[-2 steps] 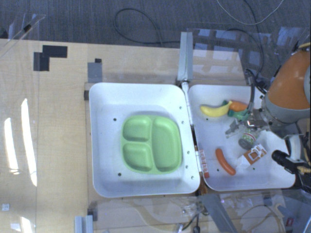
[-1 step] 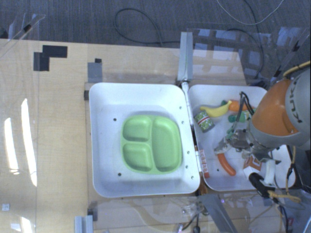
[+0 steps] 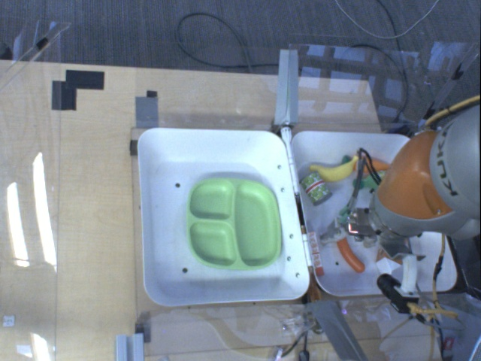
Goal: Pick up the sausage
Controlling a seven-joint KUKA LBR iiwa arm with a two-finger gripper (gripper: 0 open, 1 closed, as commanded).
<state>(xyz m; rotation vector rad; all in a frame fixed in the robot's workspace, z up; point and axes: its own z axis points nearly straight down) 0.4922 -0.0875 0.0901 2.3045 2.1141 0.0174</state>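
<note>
The sausage (image 3: 350, 256), short and orange-red, lies on the floor of the right bin (image 3: 443, 277) near its front edge. My gripper (image 3: 343, 230) hangs low in that bin, right behind the sausage's upper end and very close to it. The grey arm with its orange band (image 3: 413, 183) covers the right half of the bin. I see nothing lifted off the bin floor.
A yellow banana (image 3: 335, 171) and a small green-labelled can (image 3: 316, 188) lie at the back left of the right bin, with an orange item (image 3: 379, 164) partly behind the arm. The left bin (image 3: 161, 277) holds a green divided plate (image 3: 233, 222). Cables hang along the wrist.
</note>
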